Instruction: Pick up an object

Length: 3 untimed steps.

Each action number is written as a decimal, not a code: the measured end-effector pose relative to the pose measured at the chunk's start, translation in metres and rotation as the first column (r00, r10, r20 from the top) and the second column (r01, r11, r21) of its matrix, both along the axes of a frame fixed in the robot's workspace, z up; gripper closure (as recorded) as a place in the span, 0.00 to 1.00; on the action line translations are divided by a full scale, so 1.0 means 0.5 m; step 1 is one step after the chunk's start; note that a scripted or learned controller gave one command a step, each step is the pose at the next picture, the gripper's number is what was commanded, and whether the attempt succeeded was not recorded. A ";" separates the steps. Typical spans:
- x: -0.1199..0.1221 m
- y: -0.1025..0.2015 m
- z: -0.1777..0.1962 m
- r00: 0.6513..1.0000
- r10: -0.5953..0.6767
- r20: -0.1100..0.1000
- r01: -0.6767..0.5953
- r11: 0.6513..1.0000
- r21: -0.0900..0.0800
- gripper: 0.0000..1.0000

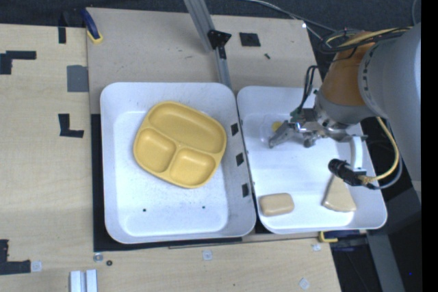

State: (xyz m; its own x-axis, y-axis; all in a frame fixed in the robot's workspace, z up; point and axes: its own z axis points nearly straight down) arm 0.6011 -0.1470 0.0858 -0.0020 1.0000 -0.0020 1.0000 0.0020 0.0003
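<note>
While left bin [116,215] holds yellow tray [179,143], right bin [301,219] tan blocks [276,204]

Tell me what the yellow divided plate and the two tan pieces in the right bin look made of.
Yellow divided plate: likely molded plastic, given its smooth, soft sheen and rounded compartments. Tan block: matte, rounded edges, perhaps foam or sponge. Tan wedge: similar dull finish; material unclear.
</note>
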 end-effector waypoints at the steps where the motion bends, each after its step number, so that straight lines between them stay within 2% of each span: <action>1: 0.003 -0.001 0.024 1.000 0.001 0.005 -0.001 1.000 -0.003 1.00; 2: -0.002 0.007 0.149 1.000 0.000 0.003 0.000 1.000 0.001 1.00; 3: 0.021 0.008 0.261 1.000 0.000 0.005 0.000 1.000 0.001 1.00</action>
